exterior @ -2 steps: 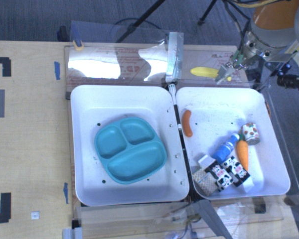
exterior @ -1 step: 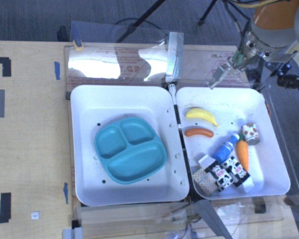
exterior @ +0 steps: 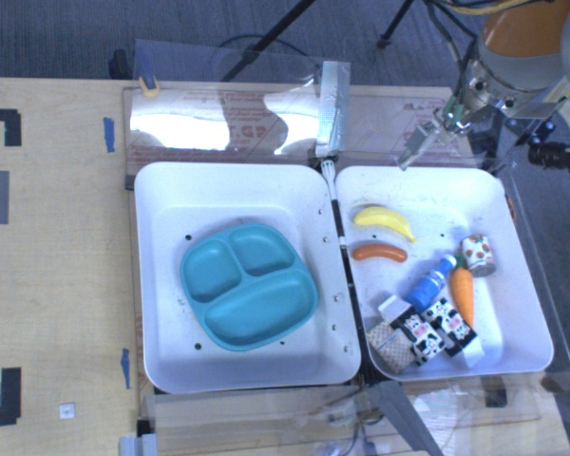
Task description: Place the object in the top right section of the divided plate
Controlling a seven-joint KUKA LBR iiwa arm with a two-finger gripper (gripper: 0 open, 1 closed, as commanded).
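Observation:
A teal divided plate lies in the left bin, with two small sections at its far side and one large section at the near side; all hold nothing. The right bin holds a yellow banana, an orange-red sausage, a blue bottle, an orange carrot, a small strawberry-patterned ball and black-and-white patterned blocks. My gripper hangs above the far rim of the right bin, beyond the banana, with nothing visible between its fingers.
A clear plastic sheet and a metal divider bar lie behind the bins. A woven tan piece rests at the right bin's near left corner. The wooden bench stretches to the left.

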